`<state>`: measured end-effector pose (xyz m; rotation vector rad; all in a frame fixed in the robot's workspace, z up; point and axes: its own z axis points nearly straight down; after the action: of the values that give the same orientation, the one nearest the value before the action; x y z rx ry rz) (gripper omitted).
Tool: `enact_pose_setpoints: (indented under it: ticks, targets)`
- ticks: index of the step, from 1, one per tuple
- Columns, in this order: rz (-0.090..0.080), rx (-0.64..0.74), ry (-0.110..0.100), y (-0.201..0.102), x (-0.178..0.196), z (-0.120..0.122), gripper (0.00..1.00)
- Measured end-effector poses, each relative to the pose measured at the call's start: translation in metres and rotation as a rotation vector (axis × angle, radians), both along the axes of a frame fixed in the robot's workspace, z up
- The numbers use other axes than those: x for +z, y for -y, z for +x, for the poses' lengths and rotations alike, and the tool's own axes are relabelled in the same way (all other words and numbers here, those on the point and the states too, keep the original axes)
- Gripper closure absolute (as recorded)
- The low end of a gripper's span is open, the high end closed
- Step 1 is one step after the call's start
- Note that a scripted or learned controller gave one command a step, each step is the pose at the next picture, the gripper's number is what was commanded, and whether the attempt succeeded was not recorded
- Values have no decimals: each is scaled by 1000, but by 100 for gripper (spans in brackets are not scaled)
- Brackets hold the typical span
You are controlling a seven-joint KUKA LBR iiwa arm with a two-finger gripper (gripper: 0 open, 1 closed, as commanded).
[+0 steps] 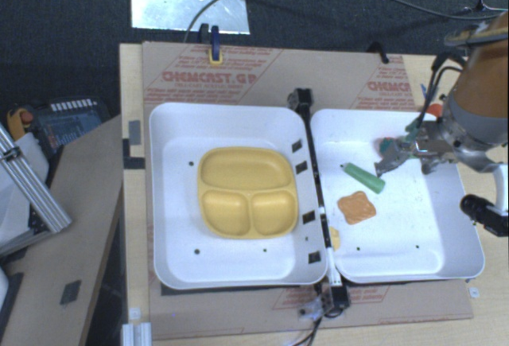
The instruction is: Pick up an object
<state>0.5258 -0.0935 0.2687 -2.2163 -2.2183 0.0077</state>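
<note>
In the right bin (pixel 445 257) a green stick-shaped object (pixel 363 177) lies tilted near the middle. An orange, flat, toast-like piece (pixel 357 207) rests just below it. A small pale yellow piece (pixel 335 239) sits against the divider at the bin's left wall. My gripper (pixel 389 157) hangs over the upper middle of the right bin, just right of and above the green stick's end, with the arm reaching in from the right. Something teal shows at the gripper's tip, and I cannot make out what it is.
The left bin (pixel 171 177) holds a yellow divided plate (pixel 246 192) in its middle. A black divider with clips (pixel 312 185) runs between the bins. A black part (pixel 483 213) sticks in at the right bin's right rim. Cables cross the bench behind the bins.
</note>
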Motion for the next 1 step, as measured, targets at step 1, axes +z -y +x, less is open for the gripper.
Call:
enact_pose_setpoints:
  ticks: [1]
  targets:
    - [-1,2,9,0,4,2,0]
